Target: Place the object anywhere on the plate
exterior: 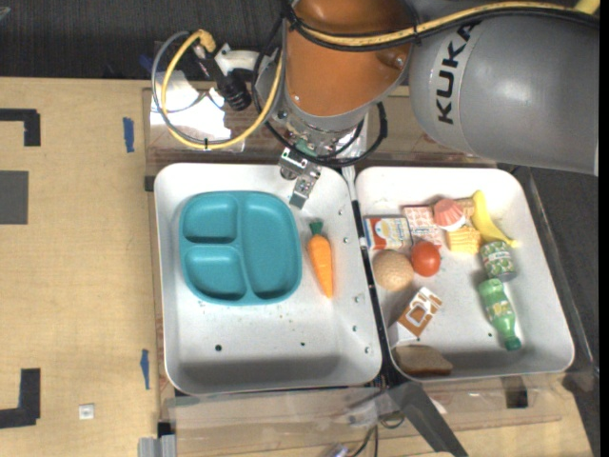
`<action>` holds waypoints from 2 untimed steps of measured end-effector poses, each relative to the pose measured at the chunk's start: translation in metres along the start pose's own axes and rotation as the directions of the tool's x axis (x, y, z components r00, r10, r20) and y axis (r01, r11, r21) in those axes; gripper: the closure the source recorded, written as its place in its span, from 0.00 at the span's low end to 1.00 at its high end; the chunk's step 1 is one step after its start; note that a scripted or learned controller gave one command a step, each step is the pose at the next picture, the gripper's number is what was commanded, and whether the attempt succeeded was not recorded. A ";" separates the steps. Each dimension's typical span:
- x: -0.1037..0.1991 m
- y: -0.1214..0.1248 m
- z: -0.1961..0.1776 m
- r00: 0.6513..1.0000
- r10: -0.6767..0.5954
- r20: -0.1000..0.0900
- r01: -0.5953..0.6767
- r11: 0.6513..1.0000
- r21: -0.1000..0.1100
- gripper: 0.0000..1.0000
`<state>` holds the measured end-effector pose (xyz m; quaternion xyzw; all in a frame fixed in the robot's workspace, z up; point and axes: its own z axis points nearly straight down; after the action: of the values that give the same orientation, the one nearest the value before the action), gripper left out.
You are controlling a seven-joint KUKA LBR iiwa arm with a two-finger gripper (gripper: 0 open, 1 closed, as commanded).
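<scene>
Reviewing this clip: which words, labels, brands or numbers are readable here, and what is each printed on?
"KUKA": black letters running up the grey arm, partly cut off by the orange band.
Small cartons in the right bin: printed labels, too small and blurred to read.
Green bottle: no readable label.

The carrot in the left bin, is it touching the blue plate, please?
Apart. The camera view shows a strip of white bin floor between the carrot and the blue plate's right rim.
</scene>
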<state>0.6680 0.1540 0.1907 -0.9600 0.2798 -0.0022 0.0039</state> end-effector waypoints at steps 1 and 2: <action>-0.045 -0.045 -0.046 0.906 0.424 0.002 -0.424 0.906 0.002 1.00; -0.109 -0.018 -0.049 0.893 0.449 0.002 -0.449 0.893 -0.003 1.00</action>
<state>0.5852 0.2277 0.2397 -0.8695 0.4940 0.0004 0.0035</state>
